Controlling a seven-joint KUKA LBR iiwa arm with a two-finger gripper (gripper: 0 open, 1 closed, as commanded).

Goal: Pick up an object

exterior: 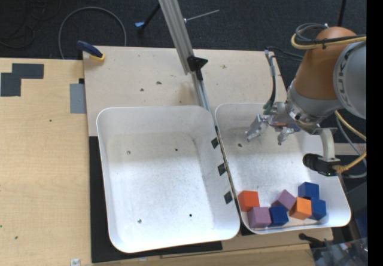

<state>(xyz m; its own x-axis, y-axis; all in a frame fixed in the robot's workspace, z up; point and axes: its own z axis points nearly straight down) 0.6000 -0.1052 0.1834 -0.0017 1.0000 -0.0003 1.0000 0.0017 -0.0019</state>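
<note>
Blocks [281,207], the pickable objects on my screen, sit bunched in the near corner of the right bin [248,163]: an orange-red cube [249,200] at the left of the cluster, a purple block [259,217] just in front of it, then a blue one [279,215], a second purple block [286,199], an orange cube [302,207] and two blue blocks [313,199] against the bin's right wall. Reading left to right, I see the left bin [119,139] beside a slanted metal rail [175,20] that runs down to the divider between the bins, then the gripper [271,131] hanging over the far half of the right bin, well apart from the blocks. Its fingers are spread fairly wide with nothing between them, tips pointing down toward the bin floor. The arm [329,73] enters from the right, its orange band bulging above the wrist and the grey link beyond it cut off by the frame edge. Cables loop around the wrist and partly mask the gripper body, so I cannot make out how near the fingertips are to the bin floor. Some blocks overlap, hiding parts of their outlines.
</note>
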